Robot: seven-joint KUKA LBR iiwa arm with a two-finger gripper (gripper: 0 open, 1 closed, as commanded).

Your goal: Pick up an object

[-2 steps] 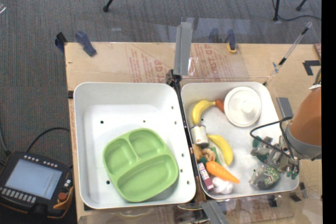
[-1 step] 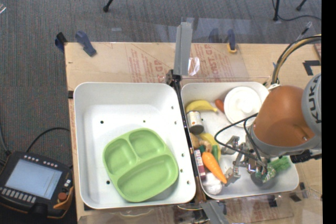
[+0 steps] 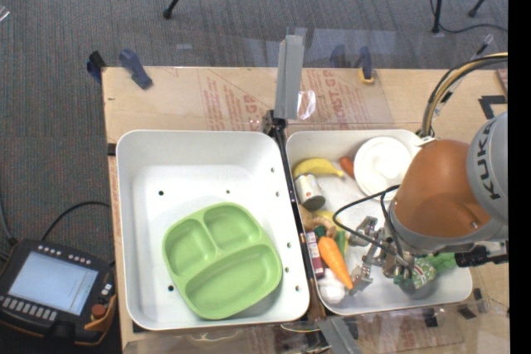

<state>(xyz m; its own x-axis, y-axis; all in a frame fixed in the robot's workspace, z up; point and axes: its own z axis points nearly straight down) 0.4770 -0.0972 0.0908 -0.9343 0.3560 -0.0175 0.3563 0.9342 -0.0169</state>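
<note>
Over right bin (image 3: 465,294), end effector (image 3: 375,254) hangs low beside carrot (image 3: 335,259), fingers spread, holding nothing. Step: approach. Next: centre on carrot, descend, close.

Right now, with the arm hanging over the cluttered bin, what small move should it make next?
Probably a short drop straight down: the end effector sits just right of the carrot in the right bin, with nothing visibly between its fingers.

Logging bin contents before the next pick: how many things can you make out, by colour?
Green: 2, divided plate, green item by the tool
Yellow: 1, banana
Orange: 1, carrot
White: 1, round dish
Silver: 1, can
Total: 6 clear; others too jumbled.
</note>
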